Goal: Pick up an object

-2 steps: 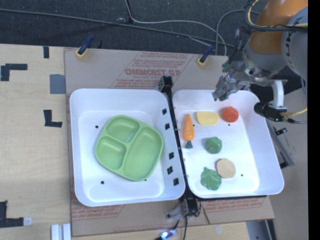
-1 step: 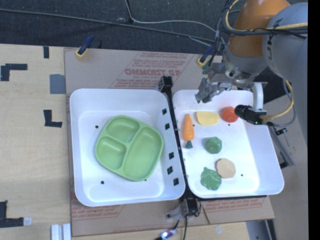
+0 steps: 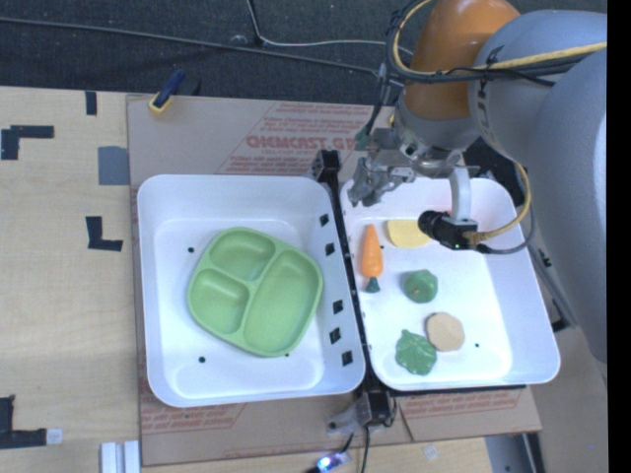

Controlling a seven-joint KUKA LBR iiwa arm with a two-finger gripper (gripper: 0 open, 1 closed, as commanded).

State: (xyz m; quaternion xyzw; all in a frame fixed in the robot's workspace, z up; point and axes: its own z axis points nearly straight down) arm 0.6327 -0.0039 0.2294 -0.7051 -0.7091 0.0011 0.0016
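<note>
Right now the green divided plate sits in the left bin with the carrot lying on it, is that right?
Not quite. The carrot is not on the green divided plate. It lies in the right bin, close to the edge where the two bins meet, as the camera view shows. The plate does sit in the left bin.

The arm (image 3: 552,87) runs off the right edge, and its bulk covers the far right corner of the right bin (image 3: 493,299). The pale yellow food piece (image 3: 402,233) has its right end hidden behind the robot's wrist. The small black pieces (image 3: 335,306) along the seam between the bins are too small to identify.
</note>
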